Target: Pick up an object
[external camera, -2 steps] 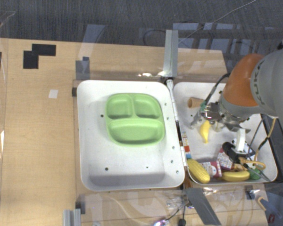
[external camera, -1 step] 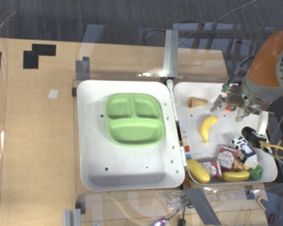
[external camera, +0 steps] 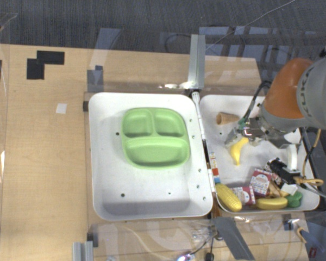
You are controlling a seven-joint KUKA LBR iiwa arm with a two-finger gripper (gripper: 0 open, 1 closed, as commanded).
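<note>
My gripper (external camera: pixel 245 132) hangs low in the right bin (external camera: pixel 223 105), just above the top end of the banana (external camera: pixel 237 150); whether its grip is spread or pressed together I cannot tell. An ice-cream cone (external camera: pixel 226 118) lies just beyond. The corn cob (external camera: pixel 229 197) sits at the near edge (beside a red carton (external camera: pixel 260 182)). The green divided plate (external camera: pixel 154 136) rests in the left bin (external camera: pixel 106 194).

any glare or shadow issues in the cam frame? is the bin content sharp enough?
Camera view: soft shadow along the near wall of the left bin below the green tray; faint reflections like those of a clear panel streak the bench; the banana reads clearly, the small items at the right bin's near edge are cluttered and slightly soft.
</note>
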